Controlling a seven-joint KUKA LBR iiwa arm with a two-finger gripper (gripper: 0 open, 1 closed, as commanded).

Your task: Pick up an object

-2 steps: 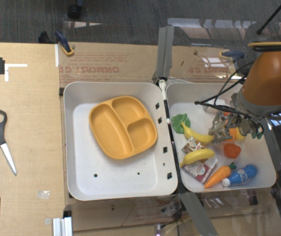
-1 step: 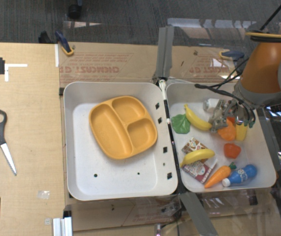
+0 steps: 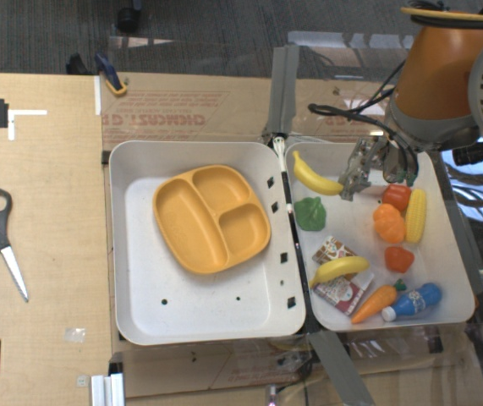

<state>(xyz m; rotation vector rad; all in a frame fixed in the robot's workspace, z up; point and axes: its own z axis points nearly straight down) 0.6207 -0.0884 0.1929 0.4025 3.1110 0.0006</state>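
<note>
My gripper (image 3: 375, 172) hangs over the back of the right bin (image 3: 452, 252), fingers apart with nothing between them. Its left finger sits just past the right end of a yellow banana (image 3: 313, 178). A red pepper (image 3: 396, 196), an orange fruit (image 3: 388, 224) and a corn cob (image 3: 415, 214) lie just in front of it. Further forward are a green pepper (image 3: 311, 214), a second banana (image 3: 339, 268) on a snack packet (image 3: 340, 290), a small red piece (image 3: 398, 259), a carrot (image 3: 374, 303) and a blue bottle (image 3: 414, 301).
The left bin (image 3: 139, 294) holds a yellow divided plate (image 3: 212, 217). Scissors (image 3: 0, 235) lie on the bench at the far left. A grey divider (image 3: 285, 227) separates the bins. The arm's orange band (image 3: 440, 66) looms over the right bin's back corner.
</note>
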